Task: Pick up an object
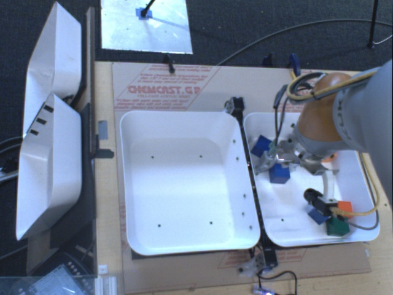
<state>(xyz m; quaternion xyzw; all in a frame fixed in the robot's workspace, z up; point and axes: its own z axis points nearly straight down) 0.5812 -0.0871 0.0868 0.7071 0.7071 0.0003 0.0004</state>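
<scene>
Gripper (275,162) hovered at a blue cube (280,174) in the right bin (362,183), centre-right of frame; its state could not be told. Cube looked small, rigid, light: grasp opposite flat faces. Another blue block (261,144) sat near.

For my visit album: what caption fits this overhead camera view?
Grey robot arm lowers its gripper over a blue block in the right white bin.
</scene>
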